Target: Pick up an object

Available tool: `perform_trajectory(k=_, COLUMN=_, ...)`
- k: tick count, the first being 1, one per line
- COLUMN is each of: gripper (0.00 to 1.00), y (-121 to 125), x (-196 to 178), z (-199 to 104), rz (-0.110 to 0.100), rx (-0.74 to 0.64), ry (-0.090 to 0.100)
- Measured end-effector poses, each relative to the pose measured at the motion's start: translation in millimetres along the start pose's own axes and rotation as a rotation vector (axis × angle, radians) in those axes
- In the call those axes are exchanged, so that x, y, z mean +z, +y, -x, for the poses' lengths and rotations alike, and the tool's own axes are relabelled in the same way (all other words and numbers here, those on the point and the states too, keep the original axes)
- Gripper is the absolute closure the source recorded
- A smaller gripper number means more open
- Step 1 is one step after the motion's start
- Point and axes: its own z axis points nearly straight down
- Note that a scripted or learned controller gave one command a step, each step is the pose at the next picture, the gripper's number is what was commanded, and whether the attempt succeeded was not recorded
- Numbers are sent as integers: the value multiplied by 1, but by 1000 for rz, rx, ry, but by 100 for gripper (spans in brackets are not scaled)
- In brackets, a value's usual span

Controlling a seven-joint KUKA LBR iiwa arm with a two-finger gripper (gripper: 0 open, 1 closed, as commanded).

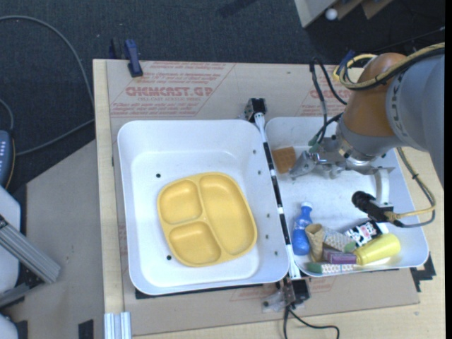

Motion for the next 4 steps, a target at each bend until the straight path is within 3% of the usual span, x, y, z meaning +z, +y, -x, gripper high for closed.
perform_trajectory(k=1, gripper=0, y=52, x=10, z=-8, rz=2, rx=-2, ry=0)
perform_trajectory(k=2, gripper=0, y=65, x=12, z=-8, rz=-16, rx=1, ry=2)
perform_trajectory(k=3, gripper=100, y=65, x=2, z=-8, rz=-13, rx=-1, ry=0)
perform_trajectory(k=4, gripper=100, y=12, x=-105, z=-102, rz=1, rx=-3, ry=1)
